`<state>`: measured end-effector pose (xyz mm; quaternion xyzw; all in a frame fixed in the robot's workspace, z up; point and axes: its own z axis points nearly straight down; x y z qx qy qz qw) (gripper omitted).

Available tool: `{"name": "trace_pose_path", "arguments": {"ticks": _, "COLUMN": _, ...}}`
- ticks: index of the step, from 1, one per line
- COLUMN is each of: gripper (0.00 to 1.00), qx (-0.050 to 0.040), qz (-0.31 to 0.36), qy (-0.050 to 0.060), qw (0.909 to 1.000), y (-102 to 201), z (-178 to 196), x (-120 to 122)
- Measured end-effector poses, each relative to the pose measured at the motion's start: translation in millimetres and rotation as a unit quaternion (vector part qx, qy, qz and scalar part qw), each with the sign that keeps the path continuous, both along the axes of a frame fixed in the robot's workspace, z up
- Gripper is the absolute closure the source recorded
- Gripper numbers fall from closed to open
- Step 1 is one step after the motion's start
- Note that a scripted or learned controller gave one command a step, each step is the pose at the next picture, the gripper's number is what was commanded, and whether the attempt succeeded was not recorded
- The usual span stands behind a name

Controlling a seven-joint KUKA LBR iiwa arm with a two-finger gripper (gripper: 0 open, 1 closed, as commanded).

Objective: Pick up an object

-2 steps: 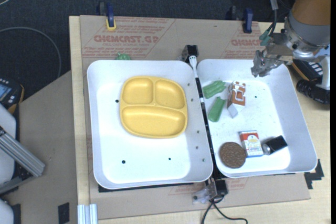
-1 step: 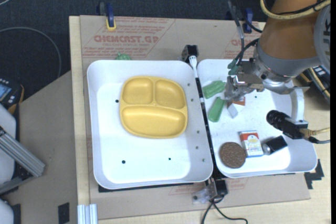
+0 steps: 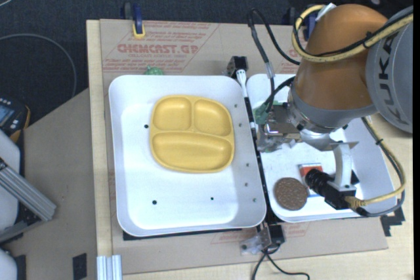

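Note:
A yellow divided plate point(image 3: 191, 133) lies in the left bin point(image 3: 131, 160), toward its far half. In the right bin point(image 3: 374, 170) a brown round disc point(image 3: 290, 193) rests near the front left corner. Just right of the disc lies a small orange-red object point(image 3: 310, 171), partly covered by a black part. My gripper point(image 3: 270, 134) hangs over the right bin's left side, close to the wall between the bins. The big orange wrist point(image 3: 335, 56) hides most of the gripper.
The grey arm point(image 3: 394, 69) and its yellow and black cables point(image 3: 367, 197) cover much of the right bin. A blue clamp point(image 3: 137, 18) sits at the bench's far edge. Cardboard point(image 3: 157, 42) lies under both bins.

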<state>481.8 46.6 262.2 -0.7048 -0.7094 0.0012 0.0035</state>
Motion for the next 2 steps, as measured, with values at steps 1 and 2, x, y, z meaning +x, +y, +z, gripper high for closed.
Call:
{"name": "trace_pose_path", "arguments": {"ticks": 1, "gripper": 1.0, "qx": -0.0004, "qz": -0.001, "qy": -0.008, "qw": 1.0, "y": 21, "z": 80, "x": -1}}
{"name": "trace_pose_path", "arguments": {"ticks": 2, "gripper": 1.0, "qx": -0.0015, "qz": -0.005, "qy": -0.008, "qw": 1.0, "y": -8, "z": 141, "x": -2}}
